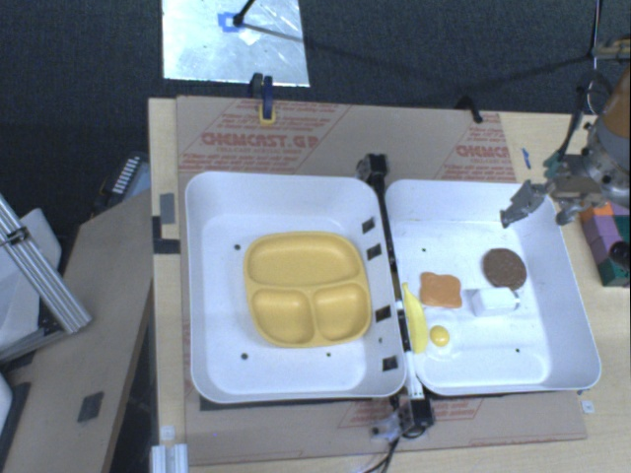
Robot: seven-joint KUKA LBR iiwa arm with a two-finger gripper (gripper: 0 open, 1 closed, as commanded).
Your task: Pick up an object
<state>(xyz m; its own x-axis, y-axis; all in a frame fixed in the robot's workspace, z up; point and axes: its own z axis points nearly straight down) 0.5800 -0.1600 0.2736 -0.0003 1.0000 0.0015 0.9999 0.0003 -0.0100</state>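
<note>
Claw hovers above brown disc, apart from it.

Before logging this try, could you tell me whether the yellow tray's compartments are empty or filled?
Empty: all three compartments of the yellow tray in the left bin show only bare yellow plastic.

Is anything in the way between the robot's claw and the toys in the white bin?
Nothing visible blocks it. The gripper is over the right bin's far right corner, and bare white floor lies between it and the brown round piece, the nearest toy. The toast piece, white block, banana and egg sit farther along.
</note>
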